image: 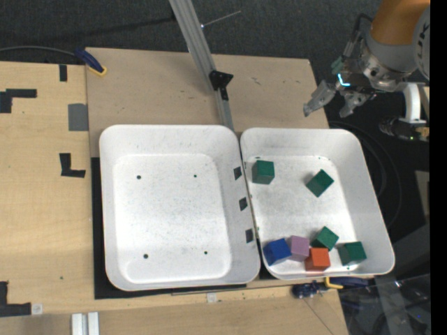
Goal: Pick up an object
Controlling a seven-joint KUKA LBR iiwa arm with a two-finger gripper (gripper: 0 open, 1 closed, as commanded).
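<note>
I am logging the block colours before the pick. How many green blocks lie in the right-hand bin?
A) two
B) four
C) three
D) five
B: four green blocks sit in the right bin, at and.

At the upper right of the frame, the arm [401, 19] shows a broad orange band above a grey wrist, a small cyan light, dark cabling, and grey metal jaws.
</note>
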